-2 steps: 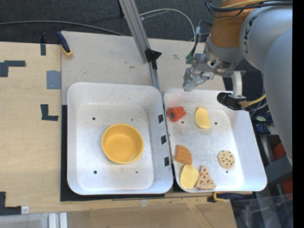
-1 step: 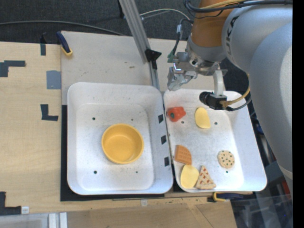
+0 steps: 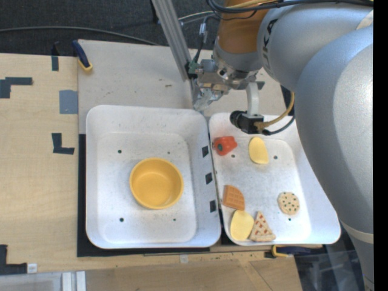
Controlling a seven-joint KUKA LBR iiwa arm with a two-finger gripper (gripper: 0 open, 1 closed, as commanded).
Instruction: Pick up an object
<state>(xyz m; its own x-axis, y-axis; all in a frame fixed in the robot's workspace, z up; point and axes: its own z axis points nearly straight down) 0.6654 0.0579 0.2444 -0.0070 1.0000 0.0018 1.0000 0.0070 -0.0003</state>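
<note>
Near the top centre of the frame, the gripper (image 3: 205, 102) hangs above the bins' far rims; I cannot tell its state. Nothing looks picked yet: the red toy (image 3: 225, 144) and other play foods lie in the right bin (image 3: 315, 223), the yellow bowl (image 3: 156, 182) in the left.

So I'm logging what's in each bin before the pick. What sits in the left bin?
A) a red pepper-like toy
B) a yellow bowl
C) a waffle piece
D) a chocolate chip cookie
B: the yellow bowl sits alone in the left bin, while the red toy, waffle piece and cookie all lie in the right bin.
</note>
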